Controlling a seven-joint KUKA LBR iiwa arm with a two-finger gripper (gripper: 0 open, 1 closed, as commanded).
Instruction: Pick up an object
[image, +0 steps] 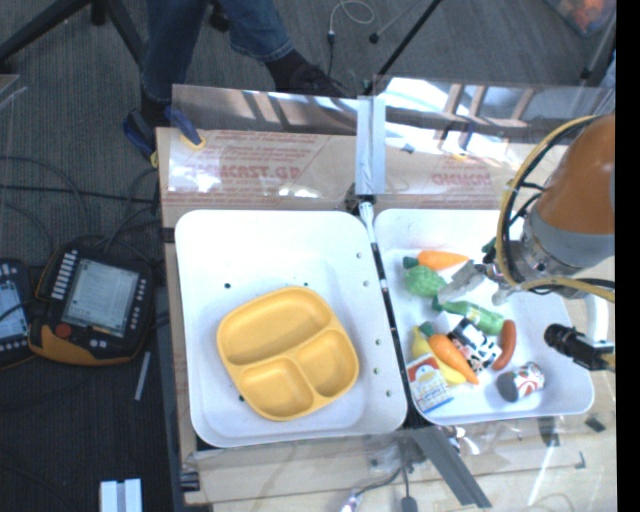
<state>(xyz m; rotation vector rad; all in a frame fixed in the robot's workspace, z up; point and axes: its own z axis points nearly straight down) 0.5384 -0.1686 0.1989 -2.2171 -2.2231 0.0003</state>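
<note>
Camera view. Landmark: the divider (372, 250) between the two white bins.

Left of the divider, the left bin (200, 260) carries a yellow compartment plate (288, 352), set toward its near half.

Right of the divider, the right bin (570, 400) holds a heap of toy food. Closest to the divider at the far end: a green vegetable (424, 281) with an orange carrot (443, 260) just behind it. Further right, a green pickle-like piece (486, 318) and a red sausage (506, 343). Nearer the front: a second carrot (452, 352) touching a yellow piece (437, 358), a black-and-white cow toy (481, 349), a small carton (428, 386) by the divider, and a grey-red ball (522, 381) to the far right.

The tool (473, 284) hangs low over the heap, right of the divider, its grey fingers splayed apart with nothing between them. Likely target: the green pickle-like piece, just beneath and slightly right.

Risks, as judged: things lie touching, so a descent could pinch two at once or nudge the pickle aside; a rounded toy may squirt out of the closing fingers.

Orientation: the pickle's long axis runs slantwise, from far-left, nearer the divider, to near-right, one end under the tool.
</note>
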